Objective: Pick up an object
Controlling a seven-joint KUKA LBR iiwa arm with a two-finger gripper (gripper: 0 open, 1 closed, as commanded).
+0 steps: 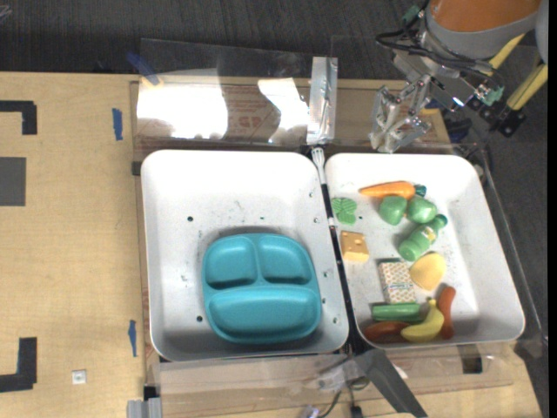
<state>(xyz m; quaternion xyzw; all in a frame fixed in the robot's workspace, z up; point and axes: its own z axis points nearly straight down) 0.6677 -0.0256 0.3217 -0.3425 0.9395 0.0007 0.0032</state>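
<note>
Bench seen from above at a slant, with two shallow white bins side by side. The left bin [165,181] holds a teal divided tray [259,287] with three compartments, two small ones on the far side and one long one on the near side. The tray lies toward the near half of that bin.

The right bin [487,259] holds a cluster of toy food. Near its far edge lies an orange carrot [388,189] with a green top, pointing left. Just beside it, toward the near side, sit several green pieces: a green pepper [392,209], a second round green vegetable [422,209] and a green bottle-shaped piece [419,238]. Against the wall shared with the left bin lies a small flat green leaf [345,208]. Nearer, a yellow cheese wedge [354,246] rests close to the same wall. A small patterned box [396,279] lies in the middle, with a pale yellow lemon [427,271] touching its right side. Along the near wall are a green stick [394,310], a yellow banana [424,325] and a red-brown sausage [446,307], packed close together.

The robot arm comes in from the upper right, its orange band at the top edge. Its gripper [396,129] hangs above the bench just beyond the far rim of the right bin, apart from all the toys. The metal fingers look slightly spread, with nothing between them.

Behind the left bin, a clear plastic sheet [226,103] reflects bright light.
</note>
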